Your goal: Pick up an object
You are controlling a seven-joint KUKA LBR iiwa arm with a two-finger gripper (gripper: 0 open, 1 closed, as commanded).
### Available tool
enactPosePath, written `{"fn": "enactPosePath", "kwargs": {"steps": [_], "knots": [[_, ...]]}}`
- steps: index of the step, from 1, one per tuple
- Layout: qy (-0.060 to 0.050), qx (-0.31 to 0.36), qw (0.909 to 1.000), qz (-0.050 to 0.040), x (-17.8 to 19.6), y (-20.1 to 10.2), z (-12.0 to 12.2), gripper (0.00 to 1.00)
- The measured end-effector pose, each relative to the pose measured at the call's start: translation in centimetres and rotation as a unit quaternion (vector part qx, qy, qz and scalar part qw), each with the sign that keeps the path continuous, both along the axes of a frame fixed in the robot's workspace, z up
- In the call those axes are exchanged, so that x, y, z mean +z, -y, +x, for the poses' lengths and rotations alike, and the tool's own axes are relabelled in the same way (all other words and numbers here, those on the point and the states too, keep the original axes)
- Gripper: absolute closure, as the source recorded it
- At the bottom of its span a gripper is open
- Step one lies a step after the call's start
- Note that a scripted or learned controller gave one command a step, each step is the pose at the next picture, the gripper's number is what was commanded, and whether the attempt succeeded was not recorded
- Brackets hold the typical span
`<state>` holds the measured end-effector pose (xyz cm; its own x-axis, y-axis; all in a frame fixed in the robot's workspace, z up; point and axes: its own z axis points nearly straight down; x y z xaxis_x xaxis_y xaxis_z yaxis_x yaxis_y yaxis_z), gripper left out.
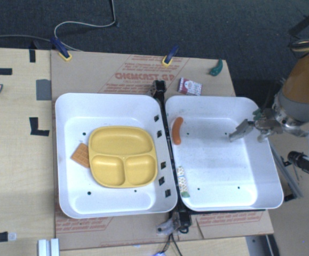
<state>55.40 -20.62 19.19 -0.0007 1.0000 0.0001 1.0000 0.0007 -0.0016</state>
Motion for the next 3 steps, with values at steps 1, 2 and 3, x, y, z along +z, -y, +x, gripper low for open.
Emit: {"fn": "enactPosePath", "kwargs": {"steps": [1,2,3], "knots": [[0.0,0.001,1.0,0.0006,-5.8,-7.7,0.2,0.0],[0.0,0.001,1.0,-0.0001,-9.7,-9.1,9.3,0.0],[0.0,0.001,1.0,-0.0013,-8.7,-9.1,9.3,1.0]]}}
